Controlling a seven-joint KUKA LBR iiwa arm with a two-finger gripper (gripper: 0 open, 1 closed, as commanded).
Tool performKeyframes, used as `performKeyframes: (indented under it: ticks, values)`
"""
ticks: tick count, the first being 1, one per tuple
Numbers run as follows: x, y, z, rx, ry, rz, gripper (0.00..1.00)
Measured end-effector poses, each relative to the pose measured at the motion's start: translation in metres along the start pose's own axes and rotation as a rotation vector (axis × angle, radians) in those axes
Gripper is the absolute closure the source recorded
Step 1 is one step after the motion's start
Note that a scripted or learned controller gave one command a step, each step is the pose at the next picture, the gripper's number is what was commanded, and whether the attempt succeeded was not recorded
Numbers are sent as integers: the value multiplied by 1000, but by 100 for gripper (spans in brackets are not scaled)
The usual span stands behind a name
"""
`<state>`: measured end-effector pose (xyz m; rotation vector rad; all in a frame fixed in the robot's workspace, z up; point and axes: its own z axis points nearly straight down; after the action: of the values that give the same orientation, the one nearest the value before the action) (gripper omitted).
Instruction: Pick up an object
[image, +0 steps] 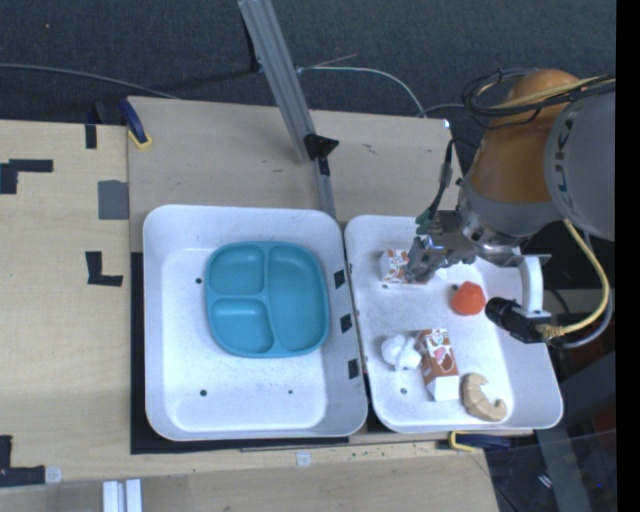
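The gripper (428, 258) was seen low in the upper part of the right bin (525, 425), right of frame centre, directly beside a small red-and-white packet (396, 265) lying near that bin's upper-left corner. Whether the fingers were spread or closed could not be told; they were dark and overlapped by the wrist. No object was seen between them, so no hold was recorded.

Other candidates in the right bin were noted: an orange-red ball (467, 298) just right of the gripper, a white crumpled piece (399, 352) at lower left, a brown-and-white carton (437, 363) beside it, and a tan curved pastry-like piece (484, 398) at the lower right. A teal divided plate (267, 299) lay in the left bin (175, 400), well apart from the arm.

Risks judged from this position: the packet lay flat and close to the bin wall, so it could be pushed against the wall or slid aside rather than pinched. A closure could land on an edge alone and the packet could drop on lifting. The ball, being near, could be nudged and rolled away.
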<state>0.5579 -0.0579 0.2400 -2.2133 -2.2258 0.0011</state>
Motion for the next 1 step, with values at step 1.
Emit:
performKeyframes:
  ticks: [1]
  values:
    - [53, 5, 14, 1, 0, -1, 100]
